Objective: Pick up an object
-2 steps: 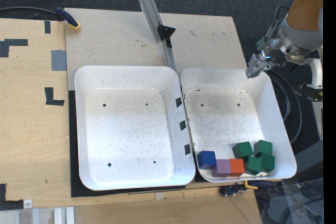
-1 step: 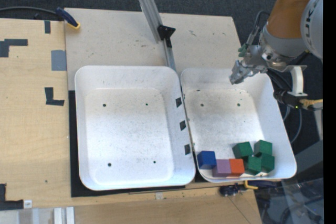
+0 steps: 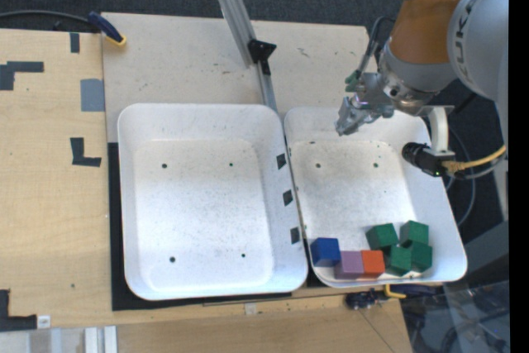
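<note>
Grey KUKA arm [image 3: 488, 21] with orange band, reaching in from the right. Gripper [image 3: 354, 116] hanging above the far edge of the right white bin [image 3: 355, 186], near that bin's far left corner, with nothing seen in its grasp. Open or closed: cannot tell from this angle.

Blocks gathered along the near edge of the right bin, well apart from the gripper. Blue cube [image 3: 326, 250] furthest left, close to the wall shared with the left white bin [image 3: 198, 202]. Purple block [image 3: 352, 264] just beside the blue cube, touching the orange block [image 3: 373, 262] on its right. Cluster of about 4 green blocks [image 3: 401, 246] packed into the near right corner, touching one another and the orange block.

Black mat [image 3: 113, 227] showing under the left bin. Slanted metal rail [image 3: 231, 0] running down from the top toward the gap between the 2 bins. Blue and yellow tool [image 3: 107, 27] lying at the far left corner of the pale board [image 3: 182, 62].
</note>
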Controlling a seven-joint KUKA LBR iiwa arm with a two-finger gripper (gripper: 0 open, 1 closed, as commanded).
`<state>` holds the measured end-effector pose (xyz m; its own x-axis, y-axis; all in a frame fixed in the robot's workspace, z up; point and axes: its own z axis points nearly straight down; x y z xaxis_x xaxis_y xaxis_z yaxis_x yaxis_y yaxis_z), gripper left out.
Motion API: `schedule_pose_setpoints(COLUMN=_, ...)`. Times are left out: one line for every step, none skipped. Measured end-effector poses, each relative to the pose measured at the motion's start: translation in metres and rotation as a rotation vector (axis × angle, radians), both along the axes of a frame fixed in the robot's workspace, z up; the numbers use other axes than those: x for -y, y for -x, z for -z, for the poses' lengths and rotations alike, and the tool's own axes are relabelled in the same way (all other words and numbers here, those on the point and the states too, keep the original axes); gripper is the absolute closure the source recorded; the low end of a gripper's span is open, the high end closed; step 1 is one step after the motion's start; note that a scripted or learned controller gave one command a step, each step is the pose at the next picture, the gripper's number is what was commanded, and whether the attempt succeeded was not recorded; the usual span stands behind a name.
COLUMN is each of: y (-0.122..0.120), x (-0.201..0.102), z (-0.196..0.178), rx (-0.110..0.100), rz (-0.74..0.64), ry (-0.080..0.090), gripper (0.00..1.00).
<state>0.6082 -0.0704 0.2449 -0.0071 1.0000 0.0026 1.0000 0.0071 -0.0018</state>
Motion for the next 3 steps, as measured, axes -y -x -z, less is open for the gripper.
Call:
schedule_pose_setpoints(y=0.016, x=-0.061, z=0.008, rx=-0.001, rz=0.000, ry=0.000, gripper=1.00)
schedule_pose_setpoints(y=0.037, x=-0.113, z=0.001, rx=-0.001, rz=0.000, ry=0.000, gripper=1.00)
schedule_pose_setpoints(y=0.054, x=-0.165, z=-0.003, rx=-0.001, rz=-0.001, ry=0.000, gripper=1.00)
